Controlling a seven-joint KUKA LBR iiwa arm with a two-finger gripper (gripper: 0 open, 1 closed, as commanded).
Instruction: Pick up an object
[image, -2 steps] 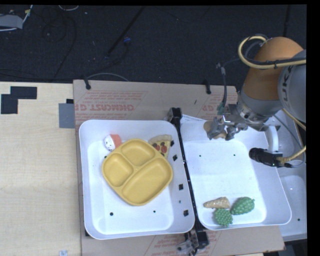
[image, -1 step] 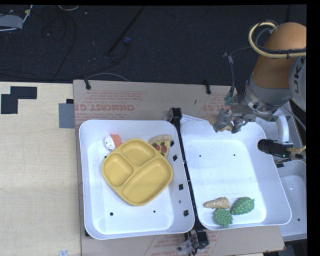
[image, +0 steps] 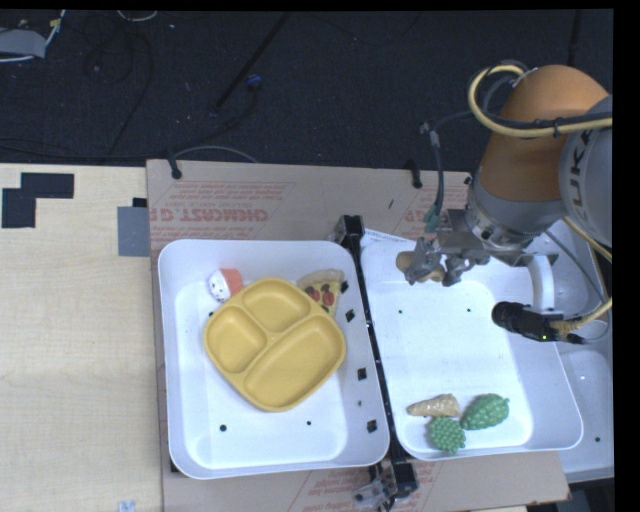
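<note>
Camera view | tool (image: 432, 267) at right white bin's (image: 560, 350) far edge, grip state cannot be told | risk: small tan object (image: 406, 262) nudged away, grasp missed.

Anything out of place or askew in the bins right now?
Mostly tidy. The yellow tray lies askew in the left bin, overlapping a pizza slice toy. Three small toys cluster at the right bin's near edge.

Small tan object (image: 406, 262) at gripper (image: 432, 268) fingertips, over far-left corner of right bin (image: 560, 420); grasp unclear.
</note>
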